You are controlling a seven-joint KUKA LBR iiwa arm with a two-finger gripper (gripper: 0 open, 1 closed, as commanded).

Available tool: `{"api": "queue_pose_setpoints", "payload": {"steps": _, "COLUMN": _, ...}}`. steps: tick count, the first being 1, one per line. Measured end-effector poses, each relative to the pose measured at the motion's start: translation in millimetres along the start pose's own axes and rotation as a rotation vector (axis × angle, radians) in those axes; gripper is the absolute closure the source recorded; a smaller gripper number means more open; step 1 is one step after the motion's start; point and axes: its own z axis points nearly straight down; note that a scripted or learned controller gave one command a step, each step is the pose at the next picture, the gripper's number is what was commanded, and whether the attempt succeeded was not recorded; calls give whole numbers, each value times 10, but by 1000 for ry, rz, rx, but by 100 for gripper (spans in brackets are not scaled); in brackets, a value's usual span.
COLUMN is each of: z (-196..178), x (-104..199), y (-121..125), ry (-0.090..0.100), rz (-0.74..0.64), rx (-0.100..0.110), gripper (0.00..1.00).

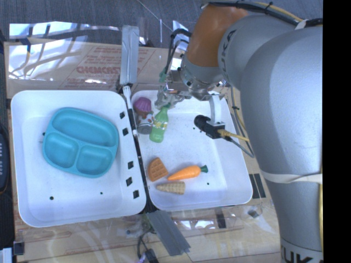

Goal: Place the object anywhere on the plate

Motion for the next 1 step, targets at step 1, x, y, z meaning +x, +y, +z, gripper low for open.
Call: {"api": "queue_pose_setpoints", "payload": {"steps": 1, "z": -34, "x": 1019, "y": -537, "ry": 1, "rz": -6, "rx": 2, "gripper": 100}}
